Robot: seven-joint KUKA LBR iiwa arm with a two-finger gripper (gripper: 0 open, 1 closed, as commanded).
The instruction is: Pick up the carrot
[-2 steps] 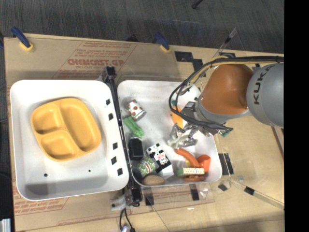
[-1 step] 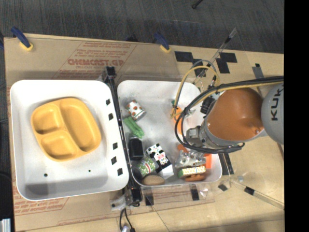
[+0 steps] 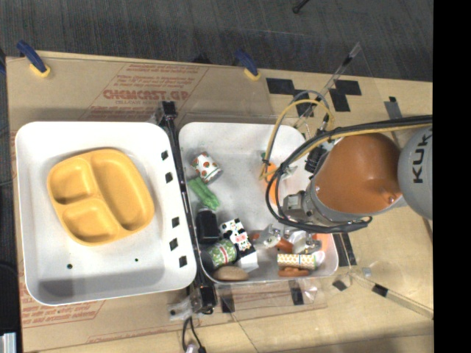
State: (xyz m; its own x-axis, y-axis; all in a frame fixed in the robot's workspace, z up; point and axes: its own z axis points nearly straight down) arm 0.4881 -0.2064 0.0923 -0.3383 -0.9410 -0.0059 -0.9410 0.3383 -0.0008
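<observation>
White left bin [image 3: 44, 271]: shallow, with rounded corners; it holds one yellow tray [image 3: 99, 195] of smooth plastic, split into three compartments.
White right bin [image 3: 228, 134]: same shape, just beside the left one, and crowded along its near edge.
Carrot [image 3: 271, 173]: a small orange piece with a bit of green at its far end. It lies on the floor of the right bin, in the far half, partly crossed by the arm's cables [image 3: 280, 134].
Small can [image 3: 207, 168]: red and white, lying tilted towards the far left of the right bin.
Green piece [image 3: 204, 194]: long and soft-looking, just below the can.
Black block [image 3: 207, 226]: against the bin's left wall.
Cow-patterned box [image 3: 237, 234]: black and white, touching a green can [image 3: 222, 254].
Brown oval [image 3: 232, 273]: smooth, at the near rim.
Red-orange stick [image 3: 293, 272]: at the near rim, beside a pale yellow block [image 3: 296, 259].
Arm [image 3: 357, 175]: a glossy orange band covers the wrist above the bin's right half.
Gripper [image 3: 293, 235]: low over the near clutter and well apart from the carrot. Its grip state cannot be told, as the wrist hides it.
Bench [image 3: 147, 87]: brown printed cardboard, held by blue clamps [image 3: 33, 57].
</observation>
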